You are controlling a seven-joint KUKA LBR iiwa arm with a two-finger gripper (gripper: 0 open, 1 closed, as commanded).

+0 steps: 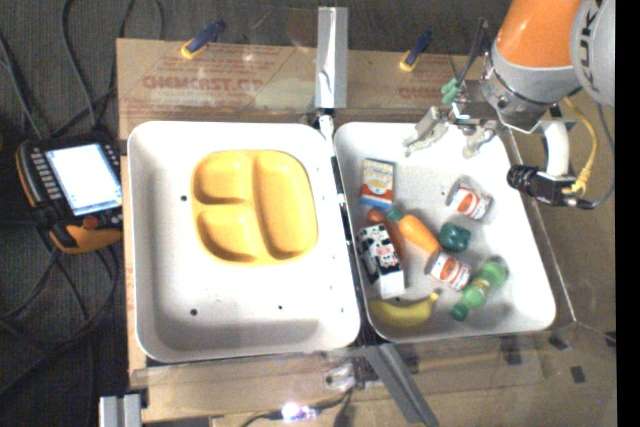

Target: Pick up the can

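Two small red-and-white cans lie on their sides in the right bin (520,245): one can (468,201) toward the right wall, a second can (447,269) nearer the front. My gripper (443,143) hangs over the far end of this bin, up and to the left of the first can and apart from it. Its fingers (414,141) are spread open with nothing between them.
Around the cans lie a carrot (415,233), a dark green piece (455,237), a green bottle (478,287), a banana (403,311), a black-and-white carton (380,255) and a small orange box (377,180). The left bin (150,295) holds a yellow divided tray (255,205).
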